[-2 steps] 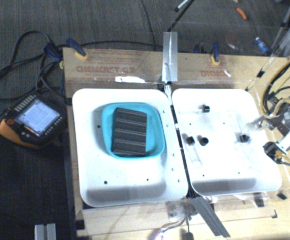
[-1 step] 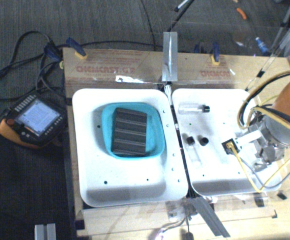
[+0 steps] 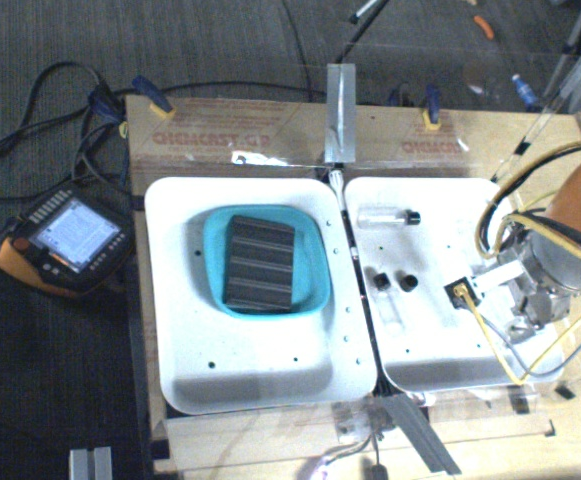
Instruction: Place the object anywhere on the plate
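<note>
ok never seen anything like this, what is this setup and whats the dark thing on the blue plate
This is one photo from a camera fixed above a bench, looking down at a slant. Two shallow white bins sit side by side. The left bin holds a blue plate with a dark ribbed block lying on it. The right bin holds a clear tube and two small black bits. The grey machine at the right is a robot arm; I cannot make out its gripper's state. A handheld controller lies left of the bench.

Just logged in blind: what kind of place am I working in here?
Likely a robotics lab bench: two white bins side by side, a teach pendant with cables on the carpet, and the arm reaching in from the right.
</note>
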Action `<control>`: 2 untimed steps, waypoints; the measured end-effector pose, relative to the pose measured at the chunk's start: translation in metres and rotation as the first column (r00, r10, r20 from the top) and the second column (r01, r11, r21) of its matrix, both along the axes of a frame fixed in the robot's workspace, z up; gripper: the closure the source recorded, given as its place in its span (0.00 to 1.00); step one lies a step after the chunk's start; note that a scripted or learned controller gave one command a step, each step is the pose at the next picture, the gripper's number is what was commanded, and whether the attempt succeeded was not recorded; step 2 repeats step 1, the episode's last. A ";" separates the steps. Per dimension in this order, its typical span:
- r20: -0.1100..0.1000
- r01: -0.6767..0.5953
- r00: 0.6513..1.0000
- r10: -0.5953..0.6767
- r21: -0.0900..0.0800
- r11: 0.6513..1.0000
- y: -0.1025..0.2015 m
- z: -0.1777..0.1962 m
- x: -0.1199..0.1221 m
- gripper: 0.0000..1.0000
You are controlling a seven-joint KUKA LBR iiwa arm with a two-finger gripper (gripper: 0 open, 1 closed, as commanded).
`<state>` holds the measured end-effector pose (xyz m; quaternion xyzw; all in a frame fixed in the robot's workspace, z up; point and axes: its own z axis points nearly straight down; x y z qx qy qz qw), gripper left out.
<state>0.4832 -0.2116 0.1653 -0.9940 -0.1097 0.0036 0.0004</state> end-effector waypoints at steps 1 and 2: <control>0.003 0.020 1.000 -0.020 -0.002 1.000 -0.001 0.231 0.000 0.00; 0.003 0.020 1.000 -0.020 -0.002 1.000 -0.001 0.231 0.000 0.00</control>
